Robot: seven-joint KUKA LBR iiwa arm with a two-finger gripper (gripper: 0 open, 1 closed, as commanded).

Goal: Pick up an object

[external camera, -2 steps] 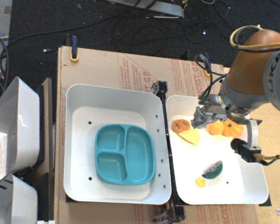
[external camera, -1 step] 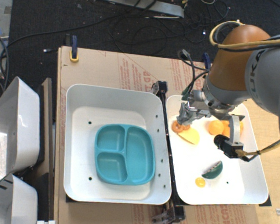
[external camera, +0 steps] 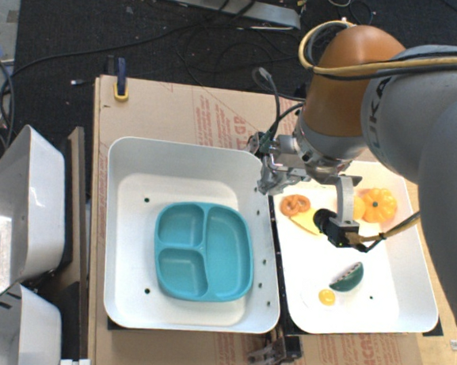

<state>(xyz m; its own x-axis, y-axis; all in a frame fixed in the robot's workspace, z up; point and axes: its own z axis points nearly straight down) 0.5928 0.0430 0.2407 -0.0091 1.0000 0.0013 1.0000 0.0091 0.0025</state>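
Observation:
The right bin (external camera: 408, 313) holds an orange pretzel-shaped piece (external camera: 295, 205), a yellow piece (external camera: 308, 220) beside it, an orange pumpkin (external camera: 379, 205), a dark green wedge (external camera: 349, 277) and a small yellow bit (external camera: 326, 298). My gripper (external camera: 272, 176) hangs over the wall between the two bins, at the right bin's far left corner. It is just left of and above the pretzel piece. Nothing is seen held in it.
A teal divided plate (external camera: 203, 251) lies in the middle of the left bin (external camera: 134, 169). The arm's grey and orange body (external camera: 357, 78) covers the far part of the right bin. White tubs (external camera: 16, 207) stand off the bench to the left.

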